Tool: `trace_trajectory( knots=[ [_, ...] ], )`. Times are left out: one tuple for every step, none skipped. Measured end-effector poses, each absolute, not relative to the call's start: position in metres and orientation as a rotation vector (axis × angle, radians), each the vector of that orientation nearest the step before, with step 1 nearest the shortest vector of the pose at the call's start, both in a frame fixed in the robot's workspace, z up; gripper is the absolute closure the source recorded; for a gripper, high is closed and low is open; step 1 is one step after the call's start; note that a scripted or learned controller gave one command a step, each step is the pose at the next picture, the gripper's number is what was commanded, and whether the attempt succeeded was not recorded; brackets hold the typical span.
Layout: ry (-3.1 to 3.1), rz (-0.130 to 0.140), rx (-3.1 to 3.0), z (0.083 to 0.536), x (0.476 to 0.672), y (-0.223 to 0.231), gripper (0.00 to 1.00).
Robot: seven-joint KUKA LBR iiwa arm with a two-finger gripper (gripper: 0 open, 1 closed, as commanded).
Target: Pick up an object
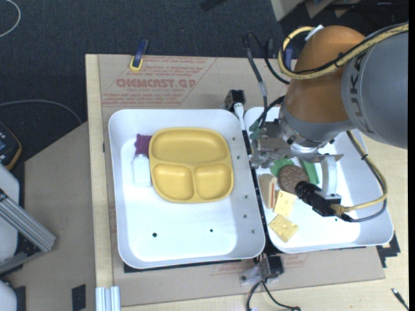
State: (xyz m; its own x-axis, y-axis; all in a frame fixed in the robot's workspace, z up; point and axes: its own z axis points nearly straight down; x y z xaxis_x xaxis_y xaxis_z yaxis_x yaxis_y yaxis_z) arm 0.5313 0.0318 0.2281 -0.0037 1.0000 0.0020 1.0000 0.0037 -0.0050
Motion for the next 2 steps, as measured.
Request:
trace_trajectory(
  knots=[
    [-2.223,0.001,-2.215,0.2323,0.5259,0.0555,1.0],
    [-2.22,0.002,-2.218,0.2346,0.5216,0.0572,1.0]
  ],
)
